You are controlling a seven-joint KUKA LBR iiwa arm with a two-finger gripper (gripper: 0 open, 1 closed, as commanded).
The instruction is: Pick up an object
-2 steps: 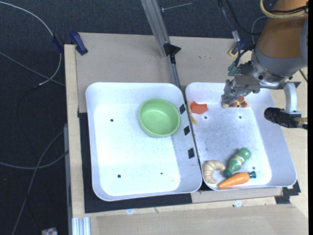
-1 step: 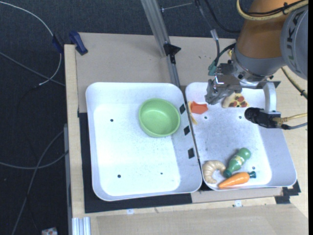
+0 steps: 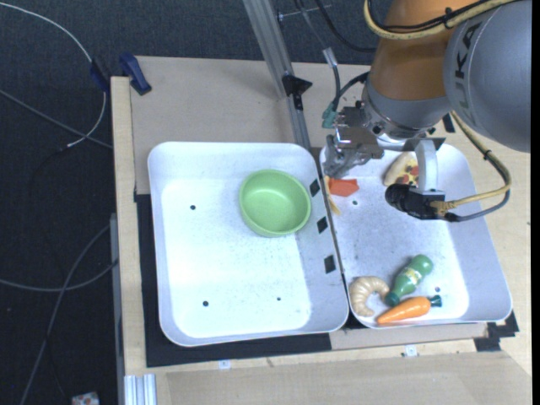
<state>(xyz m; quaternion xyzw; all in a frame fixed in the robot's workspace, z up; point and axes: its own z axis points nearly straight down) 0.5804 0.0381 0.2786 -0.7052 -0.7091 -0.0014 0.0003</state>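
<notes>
Progress on the pick looks slight, judging by how things lie. Grey arm [image 3: 498, 66] reaches in from the right, and its pincer [image 3: 344, 160] hangs low at the far left corner of the right bin [image 3: 481, 251], close against the wall where the 2 bins meet. Directly beneath the pincer, just toward the near side, lies a small orange-red piece [image 3: 342, 186]; it seems the nearest candidate, but whether the pincer touches it cannot be told, and how the pincer stands, wide or narrow, cannot be made out from this angle. Nothing is visibly carried. To the pincer's right, near the wrist, sits a pale yellowish toy [image 3: 400, 170], partly hidden by a black fitting. Well away toward the near edge lie 3 more things: a curled beige piece [image 3: 368, 292], a green bottle-shaped toy [image 3: 411, 276] and a carrot [image 3: 407, 310], close together. To the pincer's left, across the wall, a green bowl [image 3: 274, 202] rests in the left bin [image 3: 202, 268]. Closing, gripping and lifting all appear left to do.
</notes>
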